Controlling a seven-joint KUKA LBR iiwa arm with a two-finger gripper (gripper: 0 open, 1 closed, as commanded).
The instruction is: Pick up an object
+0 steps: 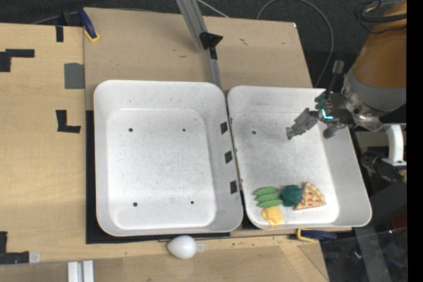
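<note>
On the left sits a white bin (158,155) with nothing in it. Just below its front edge, out on the desk (39,162), lies a small white egg-shaped thing (182,247).

Next comes the right bin (277,109). The toys are all bunched in its front corner — a green bean pod (267,195), a yellow bit (272,214) touching it just below, a dark green lump (291,194) that may be broccoli, and a slice of pizza (310,197) on the far right of the bunch. They sit tight together, touching or nearly so.

Farther right, the gripper (310,122) hangs over the back half of this bin, well apart from the toys. Its two fingers look spread open, and nothing is between them — though the view is small and a bit blurry there, so I am not fully sure.

To do this step well, the gripper should slide toward the front corner and pick one toy on the outside of the bunch. The pizza slice looks easiest, since one side of it is free. Come straight down with the fingers wide, one on each side, then squeeze. Going into the middle of the bunch could push the toys around or catch two at once.
</note>
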